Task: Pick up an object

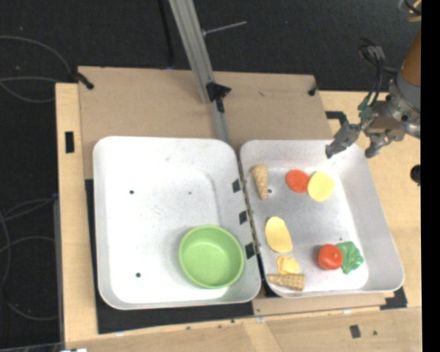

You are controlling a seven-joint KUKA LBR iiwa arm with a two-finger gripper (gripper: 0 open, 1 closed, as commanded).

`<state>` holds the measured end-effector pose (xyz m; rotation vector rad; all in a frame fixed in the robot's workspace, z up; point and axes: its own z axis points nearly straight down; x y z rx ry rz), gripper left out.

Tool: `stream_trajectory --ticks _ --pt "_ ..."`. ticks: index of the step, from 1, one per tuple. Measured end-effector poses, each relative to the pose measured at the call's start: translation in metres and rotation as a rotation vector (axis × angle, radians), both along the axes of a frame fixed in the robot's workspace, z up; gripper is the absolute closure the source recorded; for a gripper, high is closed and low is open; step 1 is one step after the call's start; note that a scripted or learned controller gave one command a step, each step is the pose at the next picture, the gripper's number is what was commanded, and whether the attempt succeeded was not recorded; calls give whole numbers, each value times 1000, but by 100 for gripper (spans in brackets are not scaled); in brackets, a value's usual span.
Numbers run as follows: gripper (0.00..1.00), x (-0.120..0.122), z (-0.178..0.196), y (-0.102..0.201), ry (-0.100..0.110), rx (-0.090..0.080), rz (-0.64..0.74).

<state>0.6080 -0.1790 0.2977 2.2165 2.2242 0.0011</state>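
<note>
My fingers (356,143) spread open, gripping nothing, above the right bin's (374,196) far corner, yellow piece (321,186) just below

The left bin (132,174) offers a wide open floor across its upper and left areas; the green bowl (211,256) occupies its lower right corner. In the right bin (374,218), open floor lies along the right side and centre, between the yellow round piece (321,186) and the tomato (330,257). The slanted metal post (194,46) obstructs approach above the divide between the bins.
</note>
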Motion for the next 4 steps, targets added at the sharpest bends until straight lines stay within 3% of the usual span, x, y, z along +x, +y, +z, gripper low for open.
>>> stream_trajectory --ticks 1,4 --pt "0 0 0 0 0 0 0" --pt "0 9 -134 -4 5 -2 -9"
